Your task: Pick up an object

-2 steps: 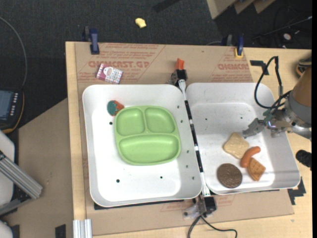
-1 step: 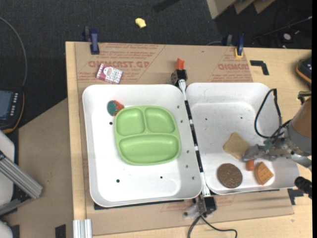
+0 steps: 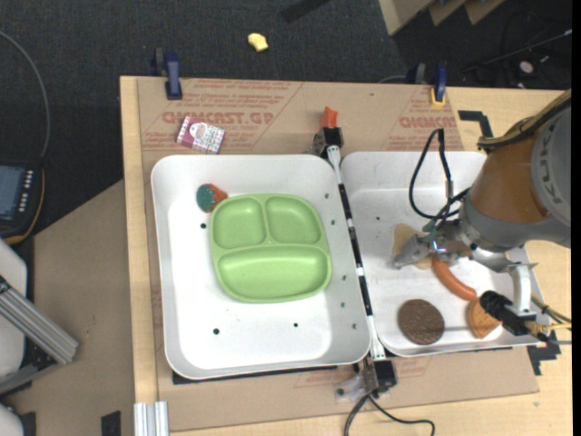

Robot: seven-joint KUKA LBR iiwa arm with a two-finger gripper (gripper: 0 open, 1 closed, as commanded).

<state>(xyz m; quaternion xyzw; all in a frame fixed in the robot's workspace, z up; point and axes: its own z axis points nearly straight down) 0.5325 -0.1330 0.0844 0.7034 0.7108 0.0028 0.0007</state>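
From the overhead camera you see the gripper (image 3: 413,254) low in the right bin (image 3: 381,175), near its middle, its metal fingers spread apart with nothing between them. Just beside them lies an orange hot-dog-shaped toy (image 3: 453,280); nearer the bin's front edge sit a brown round disc (image 3: 421,322) and an orange-brown piece (image 3: 481,320). The left bin (image 3: 172,271) holds a green divided plate (image 3: 270,247). You're at the reach-and-align step, I'd judge; next, centre over one item, then close.
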